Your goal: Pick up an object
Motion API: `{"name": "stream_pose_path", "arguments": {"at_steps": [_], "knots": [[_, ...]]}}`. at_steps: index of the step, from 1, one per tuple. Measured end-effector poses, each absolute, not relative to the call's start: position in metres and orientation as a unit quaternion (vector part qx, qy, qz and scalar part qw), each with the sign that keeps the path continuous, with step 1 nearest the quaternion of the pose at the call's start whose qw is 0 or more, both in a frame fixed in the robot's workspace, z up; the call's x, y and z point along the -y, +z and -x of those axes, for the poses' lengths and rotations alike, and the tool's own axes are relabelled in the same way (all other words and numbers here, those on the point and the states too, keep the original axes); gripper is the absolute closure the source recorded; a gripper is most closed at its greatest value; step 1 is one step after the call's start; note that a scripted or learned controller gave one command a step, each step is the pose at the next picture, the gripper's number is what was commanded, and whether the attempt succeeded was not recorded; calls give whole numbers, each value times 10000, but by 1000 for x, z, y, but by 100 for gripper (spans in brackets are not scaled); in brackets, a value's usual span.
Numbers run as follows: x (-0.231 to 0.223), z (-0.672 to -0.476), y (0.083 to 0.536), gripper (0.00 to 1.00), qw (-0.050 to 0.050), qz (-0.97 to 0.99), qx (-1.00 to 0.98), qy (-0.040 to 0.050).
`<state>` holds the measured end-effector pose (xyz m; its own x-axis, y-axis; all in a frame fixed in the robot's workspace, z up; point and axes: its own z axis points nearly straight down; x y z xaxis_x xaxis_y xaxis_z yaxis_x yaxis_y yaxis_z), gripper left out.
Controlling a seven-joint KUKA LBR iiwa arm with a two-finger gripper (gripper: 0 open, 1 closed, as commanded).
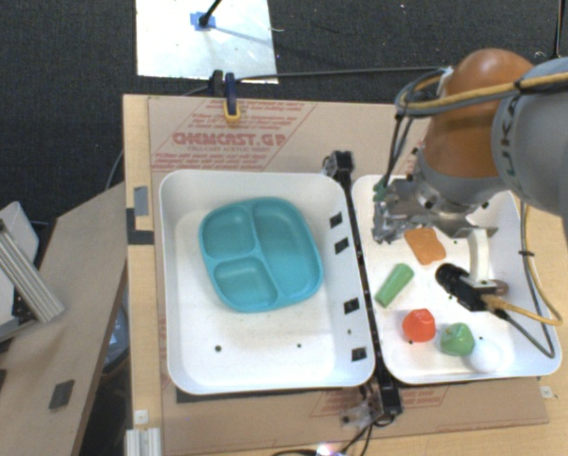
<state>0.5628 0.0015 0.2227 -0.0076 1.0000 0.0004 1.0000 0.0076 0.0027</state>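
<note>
The gripper [389,218], open or closed I cannot tell, hangs over the far left corner of the right bin [403,354], with the orange block [424,246] just beside it, nearer the camera and rightward, and the slanting green stick [394,284] beyond that.

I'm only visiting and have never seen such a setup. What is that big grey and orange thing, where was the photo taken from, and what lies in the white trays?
That is a robot arm, reaching in from the right; a program steers it to pick things up. The one camera sits above the bench, looking down at a slant. The left bin holds a teal divided plate. The right bin holds an orange block, a green stick, a red ball, a green lump and something white. The arm's jaws hang low beside the orange block; nothing can be seen held in them.
</note>
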Motion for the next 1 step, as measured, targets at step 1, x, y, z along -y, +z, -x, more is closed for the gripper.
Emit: {"name": "stream_pose_path", "arguments": {"at_steps": [1], "knots": [[-58, -583, 218, 100, 6, -7042, -7100, 13]]}}
